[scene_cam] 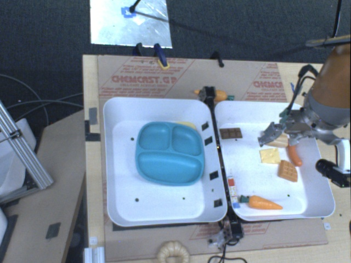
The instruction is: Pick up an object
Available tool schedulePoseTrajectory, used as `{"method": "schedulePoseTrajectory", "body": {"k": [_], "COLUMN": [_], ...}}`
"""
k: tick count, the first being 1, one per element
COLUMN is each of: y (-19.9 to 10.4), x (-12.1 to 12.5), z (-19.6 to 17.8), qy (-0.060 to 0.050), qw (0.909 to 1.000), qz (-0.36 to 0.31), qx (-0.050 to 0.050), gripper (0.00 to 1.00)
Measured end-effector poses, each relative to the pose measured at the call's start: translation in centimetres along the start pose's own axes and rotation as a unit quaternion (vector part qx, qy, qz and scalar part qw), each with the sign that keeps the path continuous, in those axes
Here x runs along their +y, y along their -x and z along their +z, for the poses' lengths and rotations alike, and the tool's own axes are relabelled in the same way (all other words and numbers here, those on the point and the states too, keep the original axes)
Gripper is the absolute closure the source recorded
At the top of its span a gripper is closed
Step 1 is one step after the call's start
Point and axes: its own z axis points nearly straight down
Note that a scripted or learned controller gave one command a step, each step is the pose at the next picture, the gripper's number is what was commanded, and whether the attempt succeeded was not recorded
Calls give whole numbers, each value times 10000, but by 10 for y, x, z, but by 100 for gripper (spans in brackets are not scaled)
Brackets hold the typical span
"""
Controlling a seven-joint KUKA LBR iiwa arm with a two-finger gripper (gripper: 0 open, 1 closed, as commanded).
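Note:
The right bin holds a brown chocolate bar, a pale yellow cheese slice, a square waffle, a small orange-red sausage and a carrot. My gripper hangs low over the upper right part of this bin, just above the cheese slice and left of the sausage. A pale piece lies partly hidden beneath it. I see nothing clearly held.
A blue divided plate lies in the left bin, with a yellow piece peeking out behind it. A yellow item sits on the cardboard beyond the bins. A black clip-studded divider joins the bins.

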Motion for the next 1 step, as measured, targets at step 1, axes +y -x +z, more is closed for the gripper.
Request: {"method": "schedulePoseTrajectory", "body": {"k": [1], "y": [-2], "x": [5], "z": [61], "qy": [-27], "qw": [10000], "qz": [8], "qx": [3], "gripper": [0]}}
